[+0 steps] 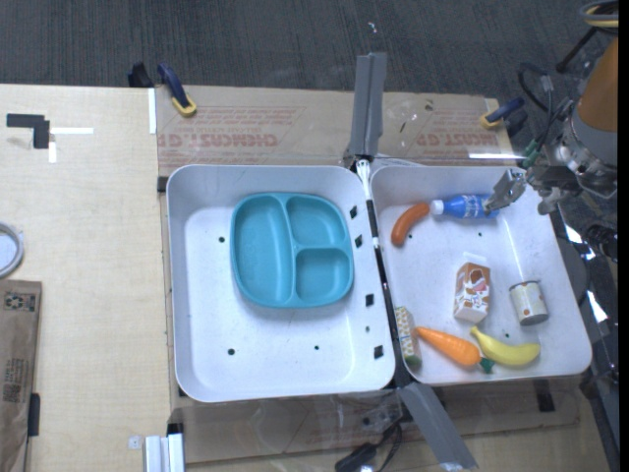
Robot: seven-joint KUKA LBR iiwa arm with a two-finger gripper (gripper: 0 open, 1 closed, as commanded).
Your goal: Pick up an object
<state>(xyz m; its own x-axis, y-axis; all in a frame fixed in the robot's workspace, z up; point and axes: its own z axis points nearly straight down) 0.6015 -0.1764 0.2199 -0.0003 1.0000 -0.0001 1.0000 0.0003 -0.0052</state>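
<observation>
The right bin (550, 226) holds several objects. A blue bottle (462, 206) with a white cap lies near its back wall, and an orange sausage (409, 221) lies just left of it. A small carton (473, 292) and a metal can (529, 302) stand mid-bin. A carrot (447, 346) and a banana (506, 350) lie by the front wall. My gripper (526, 193) hangs over the bin's back right corner, just right of the bottle's blue end and slightly above it. Nothing shows in its grasp.
In the left bin (197, 293) a teal divided plate (293, 250) lies flat. A thin greenish item (404, 330) lies against the right bin's left wall. Clamps (175, 90) hold the cardboard behind the bins. A tape roll (6, 252) sits far left.
</observation>
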